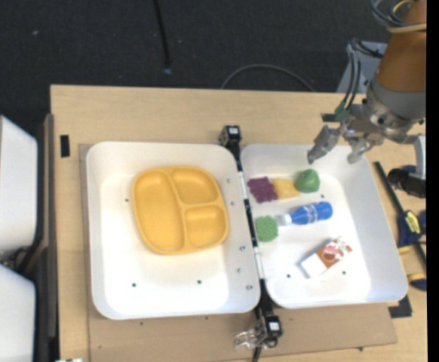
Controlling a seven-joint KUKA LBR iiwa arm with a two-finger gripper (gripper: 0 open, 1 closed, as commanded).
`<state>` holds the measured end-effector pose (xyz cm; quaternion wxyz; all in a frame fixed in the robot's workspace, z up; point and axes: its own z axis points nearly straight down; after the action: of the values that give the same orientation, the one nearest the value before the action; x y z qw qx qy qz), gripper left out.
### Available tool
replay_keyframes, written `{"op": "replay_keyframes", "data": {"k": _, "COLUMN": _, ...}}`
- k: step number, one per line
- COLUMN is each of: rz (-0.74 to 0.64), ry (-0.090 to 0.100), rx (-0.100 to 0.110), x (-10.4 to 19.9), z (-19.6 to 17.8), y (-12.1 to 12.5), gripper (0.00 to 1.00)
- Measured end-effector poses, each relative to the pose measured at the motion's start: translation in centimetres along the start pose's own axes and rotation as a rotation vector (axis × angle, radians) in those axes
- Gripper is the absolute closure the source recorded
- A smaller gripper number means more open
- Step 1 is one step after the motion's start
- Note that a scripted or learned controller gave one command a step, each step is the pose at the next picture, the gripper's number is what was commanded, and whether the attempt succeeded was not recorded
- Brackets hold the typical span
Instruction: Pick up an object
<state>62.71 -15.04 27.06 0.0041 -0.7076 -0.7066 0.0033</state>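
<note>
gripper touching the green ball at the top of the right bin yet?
Apart. In the camera view the gripper hangs open above the right bin, with white bin floor showing between its nearer finger and the green ball.

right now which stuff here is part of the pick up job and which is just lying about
Part of the job:
gripper, open, above the right bin
purple block
yellow block
green ball
blue bottle
green lump
small carton

Just lying about:
yellow divided plate in the left bin
tools on the bench
</note>
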Motion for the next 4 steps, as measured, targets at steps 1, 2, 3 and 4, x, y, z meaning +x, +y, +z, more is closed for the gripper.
{"op": "replay_keyframes", "data": {"k": 1, "rz": -0.003, "ry": -0.002, "rx": -0.012, "x": 0.0, "z": -0.7, "y": 0.2, "gripper": 0.00}}
{"op": "replay_keyframes", "data": {"k": 2, "rz": 0.000, "ry": -0.003, "rx": -0.006, "x": 0.1, "z": 5.5, "y": -0.1, "gripper": 0.00}}
{"op": "replay_keyframes", "data": {"k": 3, "rz": 0.002, "ry": -0.003, "rx": -0.008, "x": 0.7, "z": 10.5, "y": -0.7, "gripper": 0.00}}
{"op": "replay_keyframes", "data": {"k": 4, "rz": 0.002, "ry": -0.003, "rx": -0.008, "x": 0.6, "z": 14.7, "y": -1.2, "gripper": 0.00}}
